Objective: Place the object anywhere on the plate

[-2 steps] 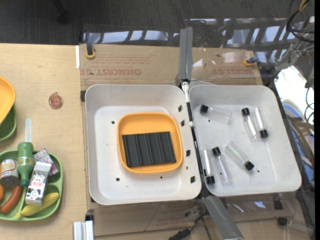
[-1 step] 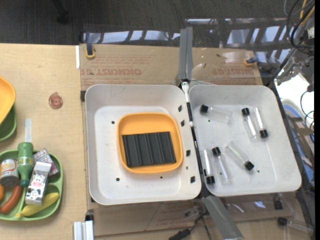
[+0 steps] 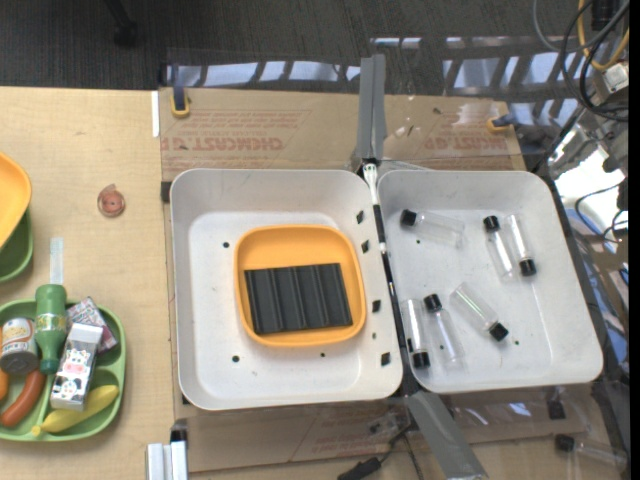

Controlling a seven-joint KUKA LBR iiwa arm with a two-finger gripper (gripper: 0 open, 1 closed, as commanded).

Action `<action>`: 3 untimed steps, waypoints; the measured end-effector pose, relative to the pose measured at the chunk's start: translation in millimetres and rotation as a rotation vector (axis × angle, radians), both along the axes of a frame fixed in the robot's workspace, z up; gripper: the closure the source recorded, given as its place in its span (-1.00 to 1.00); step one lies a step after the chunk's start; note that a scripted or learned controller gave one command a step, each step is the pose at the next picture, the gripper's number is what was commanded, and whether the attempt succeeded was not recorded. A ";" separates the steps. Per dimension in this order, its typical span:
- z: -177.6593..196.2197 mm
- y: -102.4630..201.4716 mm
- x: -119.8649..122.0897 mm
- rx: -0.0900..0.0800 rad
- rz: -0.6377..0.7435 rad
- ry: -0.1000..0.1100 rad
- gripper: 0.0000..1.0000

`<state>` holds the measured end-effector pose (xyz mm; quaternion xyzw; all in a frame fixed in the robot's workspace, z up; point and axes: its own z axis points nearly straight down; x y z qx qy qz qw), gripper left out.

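An orange square plate (image 3: pixel 298 239) lies in the middle of the left white bin (image 3: pixel 205 298). A dark grey ribbed slab (image 3: pixel 298 299) covers most of the plate's floor. In the right white bin (image 3: pixel 560 298) several clear vials with black caps lie scattered. One vial (image 3: pixel 432 226) is at the back left, two (image 3: pixel 508 245) lie side by side at the back right, and one (image 3: pixel 478 313) lies in the middle. Two more vials (image 3: pixel 428 336) lie near the bin's front left wall.
A wooden table on the left holds a green tray (image 3: pixel 100 408) of toy food and a green bottle (image 3: pixel 50 326). An orange bowl (image 3: pixel 8 203) and a small pink disc (image 3: pixel 112 201) lie further back. Cables and metal framing (image 3: pixel 600 58) crowd the right back corner.
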<state>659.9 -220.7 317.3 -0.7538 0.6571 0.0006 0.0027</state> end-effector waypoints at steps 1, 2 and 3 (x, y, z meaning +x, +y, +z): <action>16.8 5.0 -0.1 -0.001 0.329 -0.001 -1.00; 88.6 12.5 0.3 -0.002 0.638 -0.001 -1.00; 65.6 8.8 -30.2 -0.001 0.988 -0.002 -1.00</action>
